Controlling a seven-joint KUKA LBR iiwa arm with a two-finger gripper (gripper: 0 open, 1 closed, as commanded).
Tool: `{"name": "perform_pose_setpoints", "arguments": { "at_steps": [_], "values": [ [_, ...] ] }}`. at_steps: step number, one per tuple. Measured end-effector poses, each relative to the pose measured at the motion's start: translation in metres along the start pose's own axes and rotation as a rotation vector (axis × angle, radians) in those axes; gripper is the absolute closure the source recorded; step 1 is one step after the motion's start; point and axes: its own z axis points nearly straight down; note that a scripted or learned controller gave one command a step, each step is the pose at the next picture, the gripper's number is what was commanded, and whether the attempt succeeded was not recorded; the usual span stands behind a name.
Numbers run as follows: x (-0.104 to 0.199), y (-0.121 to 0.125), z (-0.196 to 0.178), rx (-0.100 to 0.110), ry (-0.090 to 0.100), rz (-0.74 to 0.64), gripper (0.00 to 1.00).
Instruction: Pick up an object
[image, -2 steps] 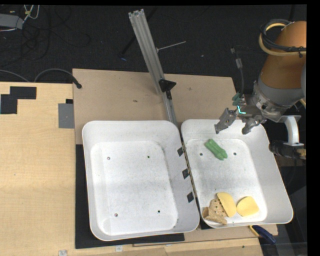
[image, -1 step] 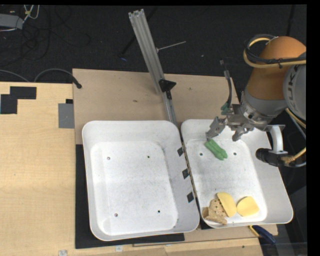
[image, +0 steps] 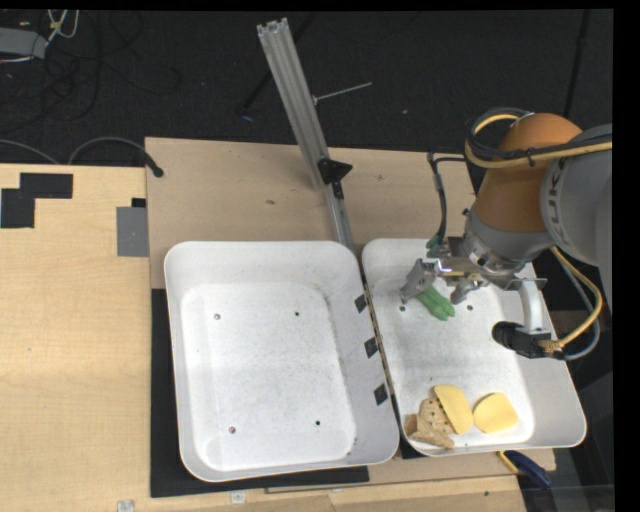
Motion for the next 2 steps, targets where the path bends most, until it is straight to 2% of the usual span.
{"name": "perform_pose_setpoints", "arguments": {
  "at_steps": [1, 2],
  "values": [
    [-0.003, 0.003, 0.045, -0.003, 0.000, 0.001, 0.00],
    [-0.005, 0.003, 0.032, -0.005, 0.000, 0.008, 1.00]
  ]
}}
